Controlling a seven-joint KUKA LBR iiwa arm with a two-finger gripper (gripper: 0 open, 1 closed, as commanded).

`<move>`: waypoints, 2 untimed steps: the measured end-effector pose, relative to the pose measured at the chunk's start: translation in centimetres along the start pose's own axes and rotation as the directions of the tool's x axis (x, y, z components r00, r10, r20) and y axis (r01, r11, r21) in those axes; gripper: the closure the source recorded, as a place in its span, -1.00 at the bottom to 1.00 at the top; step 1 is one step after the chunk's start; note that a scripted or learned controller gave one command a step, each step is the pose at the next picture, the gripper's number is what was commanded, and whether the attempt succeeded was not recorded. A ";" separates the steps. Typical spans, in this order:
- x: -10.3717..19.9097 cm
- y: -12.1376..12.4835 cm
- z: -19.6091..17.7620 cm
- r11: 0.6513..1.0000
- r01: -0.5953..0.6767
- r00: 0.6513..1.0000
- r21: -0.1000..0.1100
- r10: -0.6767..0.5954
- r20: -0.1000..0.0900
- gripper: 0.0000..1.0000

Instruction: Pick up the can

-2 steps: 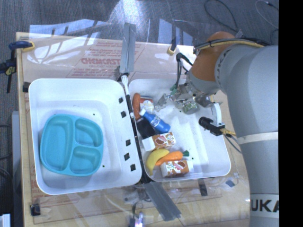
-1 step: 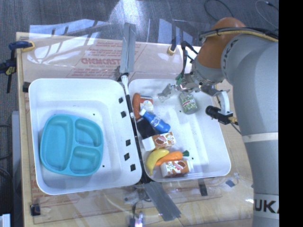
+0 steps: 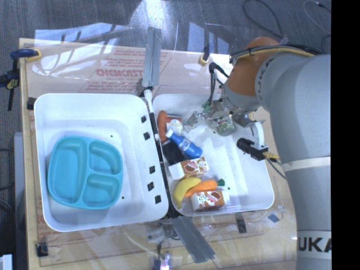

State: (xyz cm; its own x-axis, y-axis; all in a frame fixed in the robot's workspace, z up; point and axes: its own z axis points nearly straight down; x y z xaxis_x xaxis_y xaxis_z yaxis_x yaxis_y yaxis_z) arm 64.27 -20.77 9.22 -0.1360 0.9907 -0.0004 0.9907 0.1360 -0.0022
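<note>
Grey arm (image 3: pixel 298 128) overhangs the right bin (image 3: pixel 256 193); its gripper (image 3: pixel 216 117) sits at the can (image 3: pixel 225 126), grip state unclear.

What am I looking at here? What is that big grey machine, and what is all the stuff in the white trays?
The picture comes from one camera fixed above a bench, looking down at a slant. The big grey shape with the orange band is a robot arm reaching in from the right. At its end sits its tool, a two-finger grasping part, low over the right bin. A small greenish can, the thing it is meant to pick up, lies right by the tool; whether it is gripped I cannot tell.

The right bin also holds a blue bottle, a banana, a carrot and two small printed cartons. The left bin holds a blue divided plate.
</note>
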 end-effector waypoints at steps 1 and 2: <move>0.0 0.0 0.0 1.000 -0.001 1.000 0.000 0.001 0.000 -1.00; 0.0 0.0 0.0 1.000 -0.001 1.000 0.000 0.001 0.000 -1.00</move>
State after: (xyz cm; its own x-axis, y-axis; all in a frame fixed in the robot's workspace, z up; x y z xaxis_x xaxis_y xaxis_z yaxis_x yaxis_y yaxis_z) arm 64.27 -20.79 9.23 -0.1354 0.9908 -0.0005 0.9908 0.1354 -0.0019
